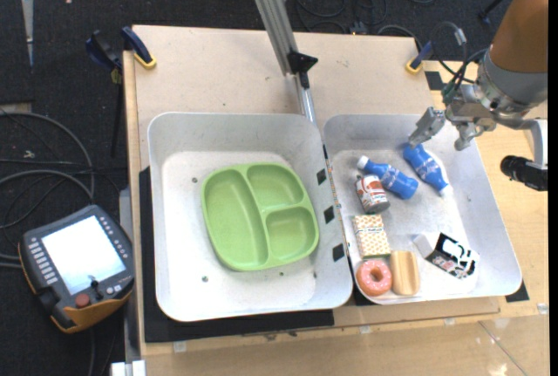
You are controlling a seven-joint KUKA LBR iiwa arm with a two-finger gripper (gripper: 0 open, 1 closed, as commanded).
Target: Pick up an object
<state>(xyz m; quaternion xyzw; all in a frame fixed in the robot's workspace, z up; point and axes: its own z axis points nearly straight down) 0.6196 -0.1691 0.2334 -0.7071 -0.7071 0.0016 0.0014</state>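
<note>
My gripper (446, 129) hangs over the back of the right bin (488, 217), its two grey fingers (427, 123) spread apart with nothing between them. Just below it lie two blue bottles, one (425, 167) nearest the fingers and another (389, 176) to its left. A small brown-and-red can (373, 194) sits beside them. Toward the front lie a checkered packet (371, 235), a pink donut (376, 276), a tan bun (404, 271) and a black-and-white box (452, 256).
The left bin (174, 191) holds a green divided plate (260, 215). A metal pole (275, 12) slants down to the seam between the bins. Yellow clamps (139, 51) grip the bench's back corners. A teach pendant (77, 265) lies off the bench at left.
</note>
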